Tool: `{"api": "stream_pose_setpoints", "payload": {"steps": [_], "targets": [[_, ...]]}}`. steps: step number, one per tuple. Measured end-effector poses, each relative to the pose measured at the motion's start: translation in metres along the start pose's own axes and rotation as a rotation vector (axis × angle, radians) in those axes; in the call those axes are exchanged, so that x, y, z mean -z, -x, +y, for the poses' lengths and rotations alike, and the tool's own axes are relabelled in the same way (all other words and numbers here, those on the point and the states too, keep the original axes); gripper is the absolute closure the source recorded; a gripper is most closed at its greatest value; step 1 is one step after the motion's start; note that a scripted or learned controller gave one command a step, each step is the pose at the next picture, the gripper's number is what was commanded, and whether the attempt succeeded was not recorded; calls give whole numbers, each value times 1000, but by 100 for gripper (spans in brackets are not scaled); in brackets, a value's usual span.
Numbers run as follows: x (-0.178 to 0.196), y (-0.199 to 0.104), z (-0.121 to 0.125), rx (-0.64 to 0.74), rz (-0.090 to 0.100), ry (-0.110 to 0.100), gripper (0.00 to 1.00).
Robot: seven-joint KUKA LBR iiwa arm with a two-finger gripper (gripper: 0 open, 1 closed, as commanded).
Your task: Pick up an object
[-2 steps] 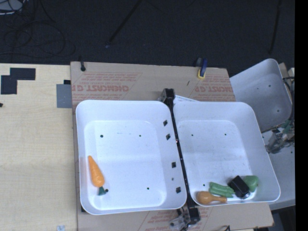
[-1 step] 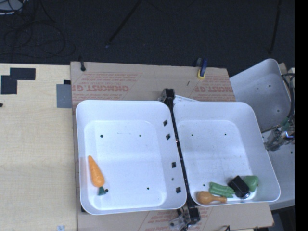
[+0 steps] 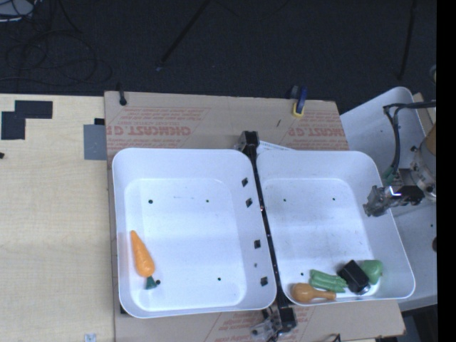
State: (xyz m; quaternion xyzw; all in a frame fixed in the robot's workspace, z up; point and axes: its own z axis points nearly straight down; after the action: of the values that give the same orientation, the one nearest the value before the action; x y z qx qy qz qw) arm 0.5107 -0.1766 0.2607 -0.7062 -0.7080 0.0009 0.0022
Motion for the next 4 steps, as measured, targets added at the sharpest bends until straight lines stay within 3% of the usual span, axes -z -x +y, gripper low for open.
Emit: {"api": "stream_pose_setpoints", "payload": {"steps": [1, 4], "targets": [[13, 39, -32, -6, -2, 1, 100], [49, 32, -35, -2, -2, 5, 100]]}}
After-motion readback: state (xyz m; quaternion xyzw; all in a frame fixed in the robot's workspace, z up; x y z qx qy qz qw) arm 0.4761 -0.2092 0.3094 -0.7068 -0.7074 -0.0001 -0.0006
